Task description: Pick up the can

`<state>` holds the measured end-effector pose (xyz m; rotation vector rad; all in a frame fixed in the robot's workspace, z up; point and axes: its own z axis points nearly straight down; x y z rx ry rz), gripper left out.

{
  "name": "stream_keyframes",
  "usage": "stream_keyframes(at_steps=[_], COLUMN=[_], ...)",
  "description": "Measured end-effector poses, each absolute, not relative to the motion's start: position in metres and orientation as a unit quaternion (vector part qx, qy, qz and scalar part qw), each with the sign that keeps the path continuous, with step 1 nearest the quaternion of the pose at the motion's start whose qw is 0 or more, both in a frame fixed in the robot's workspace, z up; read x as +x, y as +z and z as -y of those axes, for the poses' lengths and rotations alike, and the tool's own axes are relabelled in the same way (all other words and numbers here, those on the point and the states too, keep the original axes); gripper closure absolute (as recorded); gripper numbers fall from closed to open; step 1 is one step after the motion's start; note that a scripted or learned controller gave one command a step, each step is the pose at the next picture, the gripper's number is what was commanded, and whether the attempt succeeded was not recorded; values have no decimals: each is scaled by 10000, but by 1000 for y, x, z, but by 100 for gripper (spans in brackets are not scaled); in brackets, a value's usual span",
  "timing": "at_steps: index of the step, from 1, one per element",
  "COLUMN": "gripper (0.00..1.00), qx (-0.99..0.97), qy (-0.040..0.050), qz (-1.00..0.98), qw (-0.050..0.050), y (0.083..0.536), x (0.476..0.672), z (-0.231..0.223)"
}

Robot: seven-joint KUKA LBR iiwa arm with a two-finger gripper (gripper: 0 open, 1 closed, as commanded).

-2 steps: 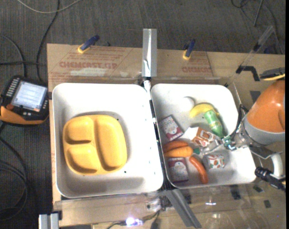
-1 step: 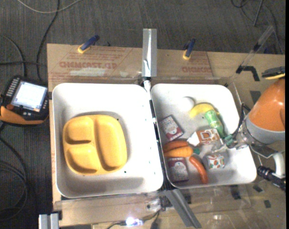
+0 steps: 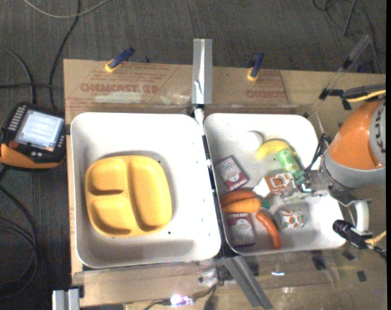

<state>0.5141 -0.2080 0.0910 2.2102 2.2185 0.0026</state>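
A dark maroon can (image 3: 241,228) with a pale label lies on its side near the front edge of the right bin (image 3: 315,237). It sits just below an orange bun-like item (image 3: 240,202) and to the left of a red sausage-shaped piece (image 3: 269,228). My gripper (image 3: 309,187) hangs over the right side of this bin, between an orange-and-white carton (image 3: 279,184) and a small strawberry-print carton (image 3: 291,219). It is well to the right of the can and not touching it. The wrist above hides the gripper's tips.
The right bin also holds a banana (image 3: 273,148), a green bottle-like item (image 3: 289,163), a white object (image 3: 254,137) and a maroon packet (image 3: 229,172). A yellow divided tray (image 3: 128,193) lies in the left bin (image 3: 79,173). A teach pendant (image 3: 32,136) rests off the bench at the left.
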Motion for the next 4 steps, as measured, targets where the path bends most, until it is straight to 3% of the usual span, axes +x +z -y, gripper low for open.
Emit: stream_keyframes(at_steps=[1,2,3,4], gripper=[0,0,100,0], qx=[7038,6876,6875,6876], qy=[31,-11,-16,-16], qz=[-7104,-7261,-7261,-7260], qw=[49,-22,-43,-44], y=[90,147,153,153], x=[516,487,489,488], z=[203,186,186,186])
